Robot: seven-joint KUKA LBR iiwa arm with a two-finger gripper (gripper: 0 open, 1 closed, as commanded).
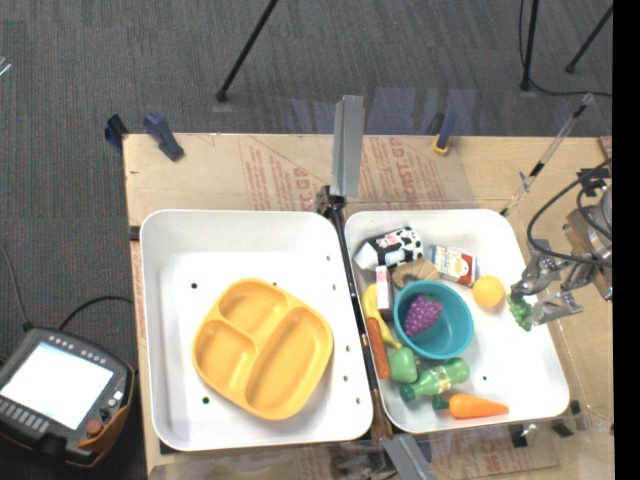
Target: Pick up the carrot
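Carrot (477, 406) lying at the near edge of the right bin (545, 373), beside a green bottle (437, 380). Gripper (540, 303) at the bin's right rim, well apart; its grasp state cannot be told. Pick-up not yet made.

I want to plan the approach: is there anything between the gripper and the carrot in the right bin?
Nothing visible blocks it. The gripper sits at the right bin's right rim, and the carrot lies near the front edge, with bare floor between them. A green bottle lies beside the carrot, on its left.
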